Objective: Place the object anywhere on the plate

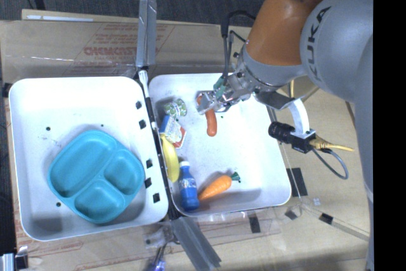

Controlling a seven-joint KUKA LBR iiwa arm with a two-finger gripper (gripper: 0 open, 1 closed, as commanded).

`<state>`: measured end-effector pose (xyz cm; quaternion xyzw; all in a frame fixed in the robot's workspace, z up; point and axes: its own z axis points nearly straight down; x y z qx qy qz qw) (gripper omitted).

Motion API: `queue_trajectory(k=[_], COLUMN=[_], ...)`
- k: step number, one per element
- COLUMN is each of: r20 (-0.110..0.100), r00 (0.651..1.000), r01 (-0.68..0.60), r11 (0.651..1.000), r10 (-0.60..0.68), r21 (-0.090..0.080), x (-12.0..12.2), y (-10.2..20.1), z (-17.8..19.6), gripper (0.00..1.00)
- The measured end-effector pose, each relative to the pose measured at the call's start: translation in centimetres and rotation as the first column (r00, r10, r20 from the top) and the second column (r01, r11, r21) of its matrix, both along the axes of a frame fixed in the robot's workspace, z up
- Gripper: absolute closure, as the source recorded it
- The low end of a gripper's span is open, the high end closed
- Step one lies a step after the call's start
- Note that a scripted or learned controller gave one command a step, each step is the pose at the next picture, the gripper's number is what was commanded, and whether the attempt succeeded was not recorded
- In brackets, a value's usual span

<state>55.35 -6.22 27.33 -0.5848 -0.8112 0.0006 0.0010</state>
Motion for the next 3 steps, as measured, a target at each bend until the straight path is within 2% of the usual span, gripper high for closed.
queue_trajectory(k=[1,2,3], r20=[-0.004,-0.004,-0.003], r00=[0.958,0.950,0.950], r01=[0.286,0.311,0.312], r11=[0.958,0.950,0.950], r10=[-0.286,-0.311,-0.312], r21=[-0.003,-0.004,-0.003], x=[-2.4,-7.9,-7.8], y=[13.5,17.1,17.0], z=[-6.5,-10.5,-10.5], gripper=[1.00,1.00,0.00])
